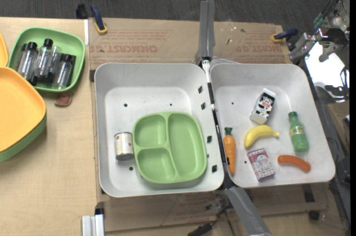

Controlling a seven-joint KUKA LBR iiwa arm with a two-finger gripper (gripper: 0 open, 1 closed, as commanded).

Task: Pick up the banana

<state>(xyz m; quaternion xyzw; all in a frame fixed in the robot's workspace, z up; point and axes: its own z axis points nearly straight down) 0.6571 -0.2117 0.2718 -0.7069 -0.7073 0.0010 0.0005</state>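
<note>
The small curved yellow plastic banana point(260, 134) lies near the middle of the right-hand shallow white bin point(311, 90), and everything else I place from it. The orange toy carrot point(229, 149) sits just to its left, and the pink printed carton point(260, 165) just below. A descent slightly off could pinch a neighbour or nudge the fruit away.
</note>
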